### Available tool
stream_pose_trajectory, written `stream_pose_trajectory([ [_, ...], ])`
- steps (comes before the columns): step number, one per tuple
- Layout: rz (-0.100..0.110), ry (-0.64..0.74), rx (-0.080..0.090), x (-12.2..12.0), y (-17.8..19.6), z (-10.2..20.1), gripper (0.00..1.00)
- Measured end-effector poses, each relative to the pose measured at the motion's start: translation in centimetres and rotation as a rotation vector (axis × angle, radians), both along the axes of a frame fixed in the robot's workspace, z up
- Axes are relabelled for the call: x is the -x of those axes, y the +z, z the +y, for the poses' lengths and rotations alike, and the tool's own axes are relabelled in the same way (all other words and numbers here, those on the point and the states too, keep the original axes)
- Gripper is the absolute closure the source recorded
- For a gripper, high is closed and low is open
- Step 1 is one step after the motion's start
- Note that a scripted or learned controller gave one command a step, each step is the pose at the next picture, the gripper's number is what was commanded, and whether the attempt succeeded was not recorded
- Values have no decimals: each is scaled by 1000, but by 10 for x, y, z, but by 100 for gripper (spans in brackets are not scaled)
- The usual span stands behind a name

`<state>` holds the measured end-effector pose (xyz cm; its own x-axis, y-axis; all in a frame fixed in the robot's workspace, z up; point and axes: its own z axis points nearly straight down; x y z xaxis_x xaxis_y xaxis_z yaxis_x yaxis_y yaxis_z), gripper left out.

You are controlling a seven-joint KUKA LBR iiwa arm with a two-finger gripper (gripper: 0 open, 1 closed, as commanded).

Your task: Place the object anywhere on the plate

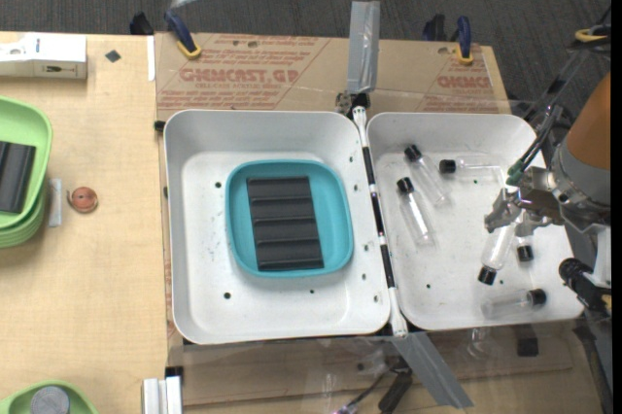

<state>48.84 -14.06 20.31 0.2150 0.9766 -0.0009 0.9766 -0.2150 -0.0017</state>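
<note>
In the left bin (pixel 194 295), a teal plate (pixel 289 216) carrying a black ribbed insert (pixel 284 223); in the right bin (pixel 428 300), clear black-capped vials, one at (pixel 412 206); at the right edge, gripper (pixel 507 220) low, fingers closed on a vial (pixel 494 257) hanging cap-down above the bin floor

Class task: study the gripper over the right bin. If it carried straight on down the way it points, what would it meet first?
Most likely the clear vial with a black cap lying just below the gripper, then the floor of the right bin. Depth is hard to judge from this slanted view, so it could just miss the vial.
</note>
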Motion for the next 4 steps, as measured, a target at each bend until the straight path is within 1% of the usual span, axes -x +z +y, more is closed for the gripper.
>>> stream_pose_trajectory([
  [1,0,0,0,0,0,0,0],
  [2,0,-56,2,10,83,-50,0],
  [3,2,-170,2,-39,175,-70,0],
  [4,3,-170,2,-39,175,-70,0],
])
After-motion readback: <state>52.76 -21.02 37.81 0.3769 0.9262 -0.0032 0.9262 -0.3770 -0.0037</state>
